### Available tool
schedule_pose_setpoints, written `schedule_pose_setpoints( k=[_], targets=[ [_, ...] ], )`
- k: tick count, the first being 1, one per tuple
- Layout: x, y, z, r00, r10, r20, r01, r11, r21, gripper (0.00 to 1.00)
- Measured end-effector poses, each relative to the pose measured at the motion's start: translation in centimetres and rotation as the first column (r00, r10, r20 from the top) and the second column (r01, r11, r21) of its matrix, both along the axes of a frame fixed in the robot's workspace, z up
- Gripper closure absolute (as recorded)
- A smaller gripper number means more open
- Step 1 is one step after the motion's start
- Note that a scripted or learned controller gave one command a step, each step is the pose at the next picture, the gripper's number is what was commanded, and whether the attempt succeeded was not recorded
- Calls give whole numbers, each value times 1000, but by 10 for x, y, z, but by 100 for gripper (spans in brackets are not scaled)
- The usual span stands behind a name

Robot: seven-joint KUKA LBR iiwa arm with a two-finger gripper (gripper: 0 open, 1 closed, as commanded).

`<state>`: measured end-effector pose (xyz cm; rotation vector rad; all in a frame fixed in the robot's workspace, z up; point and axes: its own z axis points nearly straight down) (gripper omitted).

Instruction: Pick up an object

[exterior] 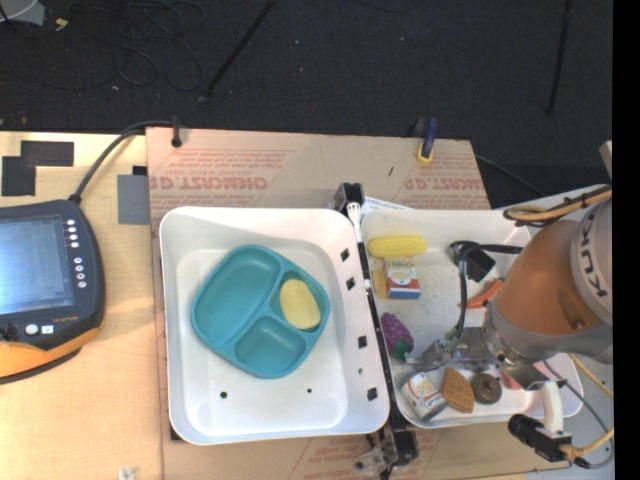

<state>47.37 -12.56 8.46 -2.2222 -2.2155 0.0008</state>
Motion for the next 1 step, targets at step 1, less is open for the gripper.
schedule_pose_setpoints(
  k=[1],
  targets=[
    [20,36,3,1000,-2,3,2,1000,-17,0]
  ],
)
